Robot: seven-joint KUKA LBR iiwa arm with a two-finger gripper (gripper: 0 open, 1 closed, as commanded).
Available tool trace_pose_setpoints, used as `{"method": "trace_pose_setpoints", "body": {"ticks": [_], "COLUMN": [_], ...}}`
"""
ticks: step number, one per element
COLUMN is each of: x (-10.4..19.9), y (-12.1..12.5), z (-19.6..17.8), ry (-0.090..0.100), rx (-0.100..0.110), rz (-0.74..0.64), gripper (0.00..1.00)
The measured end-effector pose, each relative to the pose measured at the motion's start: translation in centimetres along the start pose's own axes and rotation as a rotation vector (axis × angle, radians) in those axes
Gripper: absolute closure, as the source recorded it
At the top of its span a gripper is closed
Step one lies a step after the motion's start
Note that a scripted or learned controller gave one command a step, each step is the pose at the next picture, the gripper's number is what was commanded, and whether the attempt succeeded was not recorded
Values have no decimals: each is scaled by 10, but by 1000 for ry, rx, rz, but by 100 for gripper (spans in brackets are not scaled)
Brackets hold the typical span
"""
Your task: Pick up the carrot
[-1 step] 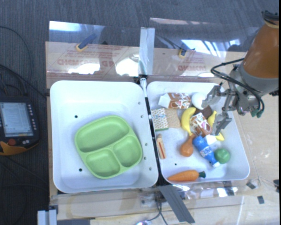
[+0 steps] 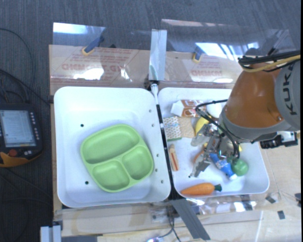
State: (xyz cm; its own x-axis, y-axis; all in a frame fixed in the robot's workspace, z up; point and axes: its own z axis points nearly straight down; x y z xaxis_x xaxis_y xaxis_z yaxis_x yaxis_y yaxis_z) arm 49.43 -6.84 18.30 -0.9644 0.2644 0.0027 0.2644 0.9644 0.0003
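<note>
The carrot [image 2: 198, 189] is orange with a dark green stub at its right end. It lies flat along the front edge of the right bin [image 2: 257, 185]. My gripper [image 2: 201, 166] hangs over the middle of that bin, a short way above and behind the carrot and apart from it. The fingers point down toward the bin floor with a small gap between them, and nothing is held there.
Around the gripper lie a blue and white item with a green ball [image 2: 238, 167], a yellow object [image 2: 200, 126], a small orange stick [image 2: 173, 161] and printed packets [image 2: 172, 127]. The left bin [image 2: 70, 135] holds a green divided plate [image 2: 117, 157]. A teach pendant [image 2: 14, 130] lies off the bench at the left.
</note>
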Motion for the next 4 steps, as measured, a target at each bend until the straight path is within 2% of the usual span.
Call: {"method": "trace_pose_setpoints", "body": {"ticks": [1,2,3,4], "x": [22,-15,-3,-15], "y": [43,45,-38,-24], "z": [-1,0,21,92], "ry": [-3,-3,-2,-14], "rx": [0,1,3,0], "rz": [-45,19,96,119], "gripper": [0,0,0,0]}}
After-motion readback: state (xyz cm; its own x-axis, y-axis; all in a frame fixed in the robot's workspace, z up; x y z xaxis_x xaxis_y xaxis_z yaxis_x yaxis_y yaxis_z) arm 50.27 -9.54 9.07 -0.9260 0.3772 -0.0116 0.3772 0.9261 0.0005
